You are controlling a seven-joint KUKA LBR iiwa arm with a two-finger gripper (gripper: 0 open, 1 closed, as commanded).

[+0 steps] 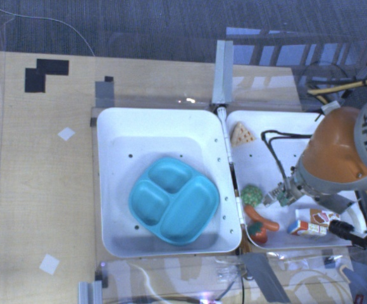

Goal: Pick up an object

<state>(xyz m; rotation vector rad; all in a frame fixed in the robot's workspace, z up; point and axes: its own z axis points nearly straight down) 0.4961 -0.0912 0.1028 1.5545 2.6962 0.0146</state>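
While the arm [345, 151] leans in from 3 o'clock, its tool [279, 195] hangs low in the right bin [285, 120], just beside the broccoli [252, 194]; whether it is clenched or released, I cannot tell. At 6 o'clock of the broccoli lie a carrot [261, 218] and a pear [258, 234]. A carton [312, 225] lies at 4 o'clock, its print unreadable. A wedge [242, 133] sits at 12. "KU" shows on the arm. The left bin [117, 170] holds a blue plate [174, 199].
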